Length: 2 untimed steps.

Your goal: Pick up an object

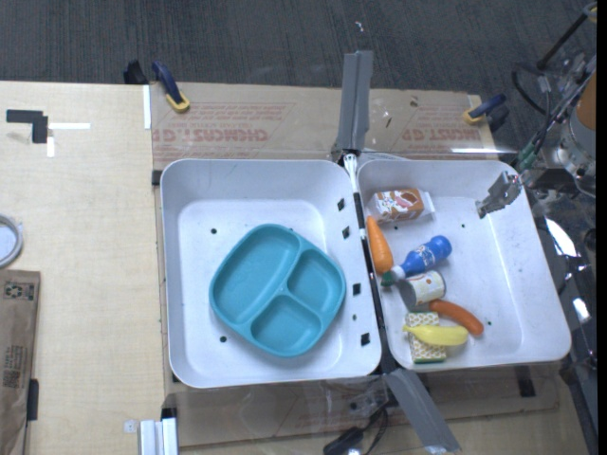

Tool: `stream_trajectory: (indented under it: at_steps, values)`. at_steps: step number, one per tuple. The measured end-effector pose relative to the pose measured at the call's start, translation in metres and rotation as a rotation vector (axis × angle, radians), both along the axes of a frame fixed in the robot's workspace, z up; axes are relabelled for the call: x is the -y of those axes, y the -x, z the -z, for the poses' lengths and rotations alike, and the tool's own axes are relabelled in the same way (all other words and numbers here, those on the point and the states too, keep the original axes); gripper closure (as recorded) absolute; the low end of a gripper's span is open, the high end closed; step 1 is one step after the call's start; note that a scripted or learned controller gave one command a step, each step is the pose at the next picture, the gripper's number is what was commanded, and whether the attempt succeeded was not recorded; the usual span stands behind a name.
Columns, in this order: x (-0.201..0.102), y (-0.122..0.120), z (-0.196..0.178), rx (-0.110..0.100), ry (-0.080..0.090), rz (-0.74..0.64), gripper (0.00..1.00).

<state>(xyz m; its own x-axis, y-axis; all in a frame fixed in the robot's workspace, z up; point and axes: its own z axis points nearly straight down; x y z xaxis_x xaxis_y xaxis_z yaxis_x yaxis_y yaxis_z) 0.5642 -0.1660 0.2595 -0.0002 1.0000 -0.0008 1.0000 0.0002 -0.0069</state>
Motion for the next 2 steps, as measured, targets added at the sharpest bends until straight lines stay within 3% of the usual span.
stream_trajectory:
  at_steps: [1, 2]
  values:
    - [0.011, -0.033, 0.102, 0.0, -0.001, 0.017, 0.0]
    - [-0.041, -0.045, 0.172, 0.002, -0.002, -0.208, 0.0]
